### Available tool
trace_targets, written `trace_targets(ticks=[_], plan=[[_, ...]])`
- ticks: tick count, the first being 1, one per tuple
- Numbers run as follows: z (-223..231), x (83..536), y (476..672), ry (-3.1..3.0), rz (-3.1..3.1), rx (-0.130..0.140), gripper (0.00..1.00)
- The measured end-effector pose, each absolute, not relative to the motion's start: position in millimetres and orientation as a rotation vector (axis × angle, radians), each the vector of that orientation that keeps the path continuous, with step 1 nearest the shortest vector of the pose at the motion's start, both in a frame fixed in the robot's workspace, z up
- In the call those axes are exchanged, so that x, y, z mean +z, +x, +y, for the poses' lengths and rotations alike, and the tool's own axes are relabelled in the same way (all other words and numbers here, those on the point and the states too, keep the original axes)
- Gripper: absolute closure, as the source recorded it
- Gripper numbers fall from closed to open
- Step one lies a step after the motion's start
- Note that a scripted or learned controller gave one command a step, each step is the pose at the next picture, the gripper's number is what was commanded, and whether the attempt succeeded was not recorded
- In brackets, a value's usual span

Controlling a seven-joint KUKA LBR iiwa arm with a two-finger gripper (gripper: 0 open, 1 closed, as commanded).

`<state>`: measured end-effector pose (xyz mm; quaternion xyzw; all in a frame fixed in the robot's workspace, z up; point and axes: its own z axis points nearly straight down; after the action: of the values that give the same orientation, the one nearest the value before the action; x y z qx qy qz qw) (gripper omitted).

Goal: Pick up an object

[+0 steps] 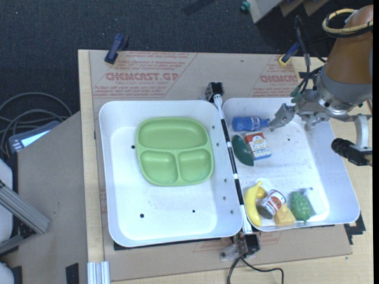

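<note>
Sitting at nine o'clock, the left bin point(112, 158) carries a green divided plate point(175, 150), stiff but broad and shallow, awkward for two fingers. Across the divider, the right bin point(337, 176) has a blue bottle point(249, 123) lying at its twelve o'clock; it is probably light, rigid and slick, best pinched across its body. Just below are a dark green piece point(242, 149) and a small carton point(258, 146), touching. At six o'clock a banana point(254, 203), can point(272, 203) and green cluster point(301, 205) crowd together. The gripper point(283, 116) hovers beside the bottle at three o'clock, grasping nothing; I cannot tell its state.
</note>
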<state>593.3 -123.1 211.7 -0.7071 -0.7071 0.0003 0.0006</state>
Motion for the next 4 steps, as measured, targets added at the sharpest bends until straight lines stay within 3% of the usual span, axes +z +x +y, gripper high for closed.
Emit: trace_targets(ticks=[1,2,3,4], plan=[[-95.8,148.5,626.5,-2.219,-2.22,0.002,0.0],[-101.5,99.1,656.1,-2.217,-2.221,0.006,0.0],[-142.8,92.0,665.9,-2.188,-2.209,0.008,0.0],[-164.6,87.1,528.6,-2.224,-2.222,-0.002,0.0]])
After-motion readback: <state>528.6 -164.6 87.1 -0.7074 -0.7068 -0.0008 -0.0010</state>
